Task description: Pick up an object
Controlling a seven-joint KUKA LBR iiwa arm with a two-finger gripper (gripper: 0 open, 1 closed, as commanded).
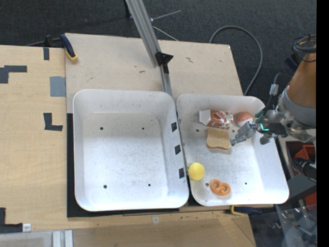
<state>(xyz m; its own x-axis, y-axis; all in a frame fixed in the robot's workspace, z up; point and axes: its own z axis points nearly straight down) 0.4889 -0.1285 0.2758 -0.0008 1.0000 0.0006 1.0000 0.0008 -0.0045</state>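
Observation:
The right bin point(267, 174) holds a tan bread slice point(219, 139), a white and red packet point(217, 118), a pinkish-red round item point(243, 118), a yellow ball point(196, 171) and an orange pretzel-shaped piece point(220, 188). My gripper point(242, 134) reaches in from the right over the bin, low and just to the right of the bread slice. Its dark fingers point(248, 130) point left toward the slice. I see nothing held between them.
The left bin point(82, 138) sits beside the right one on the wooden bench. A grey metal pole point(146, 27) slants down from the top to the gap between the bins. A cable point(247, 40) loops behind the right bin.

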